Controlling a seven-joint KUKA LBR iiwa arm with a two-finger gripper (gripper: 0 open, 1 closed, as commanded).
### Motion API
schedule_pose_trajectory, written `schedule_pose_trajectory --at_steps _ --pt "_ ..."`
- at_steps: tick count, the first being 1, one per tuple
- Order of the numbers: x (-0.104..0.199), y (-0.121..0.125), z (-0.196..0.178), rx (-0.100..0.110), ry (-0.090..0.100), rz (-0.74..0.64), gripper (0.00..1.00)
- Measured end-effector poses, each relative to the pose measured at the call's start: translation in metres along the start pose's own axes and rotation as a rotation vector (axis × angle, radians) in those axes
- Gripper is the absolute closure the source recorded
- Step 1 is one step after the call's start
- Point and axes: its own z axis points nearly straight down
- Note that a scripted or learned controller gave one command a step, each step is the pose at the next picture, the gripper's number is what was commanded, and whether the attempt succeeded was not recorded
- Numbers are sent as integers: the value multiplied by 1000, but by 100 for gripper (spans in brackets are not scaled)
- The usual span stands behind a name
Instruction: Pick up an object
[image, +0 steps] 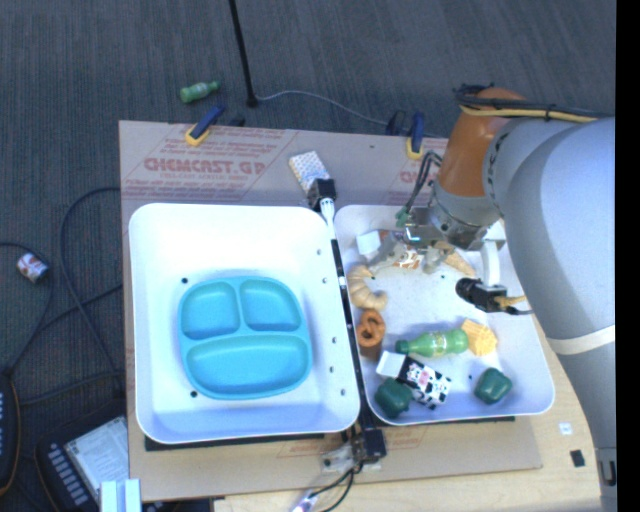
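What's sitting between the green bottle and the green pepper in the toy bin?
In the camera view, a yellow corn toy lies between the green bottle and the green pepper, just right of the bottle.

The objects lay in the right-hand white bin (545, 395), most of them below the end effector (418, 240), toward the near rim. Just beside the end effector's left sat a small white piece (368, 243). Directly under it lay a small orange-and-white item (405, 262), too blurred to name. Lower left of it curled a tan croissant (366, 287), and below that an orange ring-shaped pretzel (370, 329). Further down, a green bottle (437, 344) lay on its side, touching a yellow textured piece (482, 338). Nearest the rim sat a dark green pepper (392, 398), a black-and-white cow toy (426, 382) and another dark green lump (491, 385).
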Motion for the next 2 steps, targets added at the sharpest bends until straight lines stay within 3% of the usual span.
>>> schedule_pose_trajectory --at_steps 1,2 --pt "-2 -3 -7 14 -4 -1 100" --pt "51 -8 -112 -56 3 2 100"
